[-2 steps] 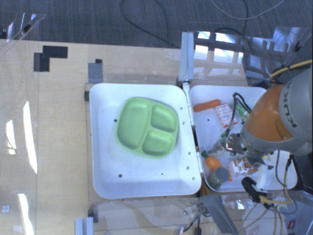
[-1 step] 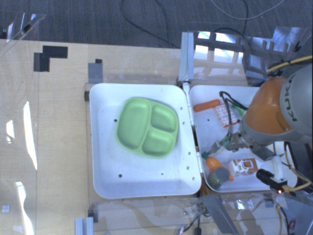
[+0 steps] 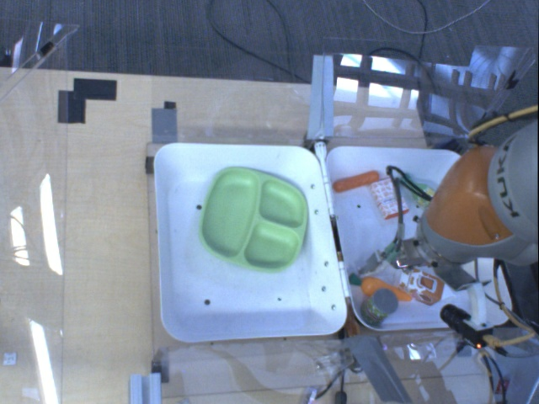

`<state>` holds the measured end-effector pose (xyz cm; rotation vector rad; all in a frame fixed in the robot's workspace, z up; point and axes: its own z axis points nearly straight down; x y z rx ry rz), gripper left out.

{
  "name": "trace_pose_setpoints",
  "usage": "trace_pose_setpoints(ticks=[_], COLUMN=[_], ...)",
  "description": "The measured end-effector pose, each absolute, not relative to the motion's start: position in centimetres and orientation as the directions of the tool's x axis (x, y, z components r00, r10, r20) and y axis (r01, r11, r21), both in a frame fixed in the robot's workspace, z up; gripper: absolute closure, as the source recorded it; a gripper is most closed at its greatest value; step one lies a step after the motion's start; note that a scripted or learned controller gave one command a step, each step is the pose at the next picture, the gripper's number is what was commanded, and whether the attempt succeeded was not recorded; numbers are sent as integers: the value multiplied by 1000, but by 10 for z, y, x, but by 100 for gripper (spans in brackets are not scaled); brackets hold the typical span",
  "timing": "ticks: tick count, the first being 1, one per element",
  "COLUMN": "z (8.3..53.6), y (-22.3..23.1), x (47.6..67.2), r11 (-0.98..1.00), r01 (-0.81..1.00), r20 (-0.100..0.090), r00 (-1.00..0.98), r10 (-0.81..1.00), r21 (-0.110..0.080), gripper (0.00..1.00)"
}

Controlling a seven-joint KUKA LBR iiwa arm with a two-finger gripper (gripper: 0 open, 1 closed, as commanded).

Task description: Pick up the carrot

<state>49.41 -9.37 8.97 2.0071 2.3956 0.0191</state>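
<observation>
1. The carrot [image 3: 357,180] lies near the top left corner of the right bin [image 3: 354,225], long axis running roughly 3 to 9 o'clock.
2. The gripper [image 3: 402,257] sits lower in that bin, so the carrot is off at about 11 o'clock from it, well apart.
3. Can't tell if it's open or closed, honestly.
4. A red-printed packet [image 3: 385,198] lies just right of the carrot; text too small to read. "KU" shows on the arm [image 3: 497,194].

Bright, even light from above. Glare streaks the clear panels [image 3: 34,217] at left and the bench [image 3: 101,183]. White bins [image 3: 244,318] nearly overexposed; shadows soft, focus slightly soft.
</observation>
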Motion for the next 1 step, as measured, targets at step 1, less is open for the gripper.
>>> trace_pose_setpoints(ticks=[1], z=[101], y=[-93], x=[497], r11=[177], r01=[984], r20=[-4], r00=[-177], r10=[984], r21=[25], gripper=[100])
